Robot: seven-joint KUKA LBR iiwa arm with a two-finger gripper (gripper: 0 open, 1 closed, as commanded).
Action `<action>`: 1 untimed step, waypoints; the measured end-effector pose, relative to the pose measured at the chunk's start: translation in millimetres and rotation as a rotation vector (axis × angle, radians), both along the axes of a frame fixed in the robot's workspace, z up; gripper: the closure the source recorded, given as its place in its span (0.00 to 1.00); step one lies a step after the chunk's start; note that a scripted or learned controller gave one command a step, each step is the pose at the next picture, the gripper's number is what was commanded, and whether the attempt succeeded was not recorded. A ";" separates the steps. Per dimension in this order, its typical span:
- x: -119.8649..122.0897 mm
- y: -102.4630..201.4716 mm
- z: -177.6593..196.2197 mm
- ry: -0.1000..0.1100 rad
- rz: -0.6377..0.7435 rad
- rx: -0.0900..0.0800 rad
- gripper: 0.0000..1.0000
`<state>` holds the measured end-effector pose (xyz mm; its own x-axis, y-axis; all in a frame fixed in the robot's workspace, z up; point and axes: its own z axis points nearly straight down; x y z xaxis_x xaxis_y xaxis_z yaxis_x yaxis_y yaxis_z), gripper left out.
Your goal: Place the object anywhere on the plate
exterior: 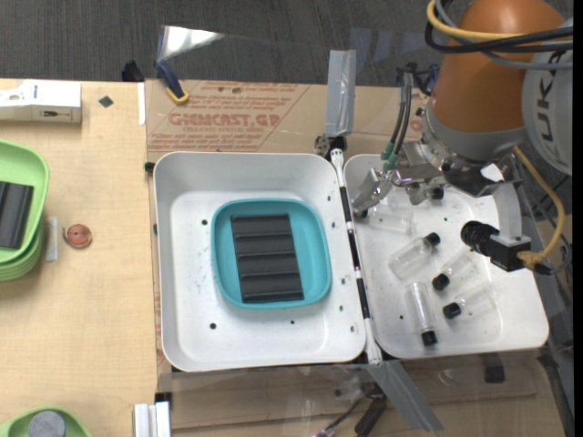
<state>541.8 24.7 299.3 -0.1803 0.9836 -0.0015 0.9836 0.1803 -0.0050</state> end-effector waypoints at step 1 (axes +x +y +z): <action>-6.0 -56.3 58.3 -0.003 -0.069 0.000 0.00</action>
<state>535.8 -31.6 357.6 -0.1124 0.9937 -0.0024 0.9937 0.1123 -0.0019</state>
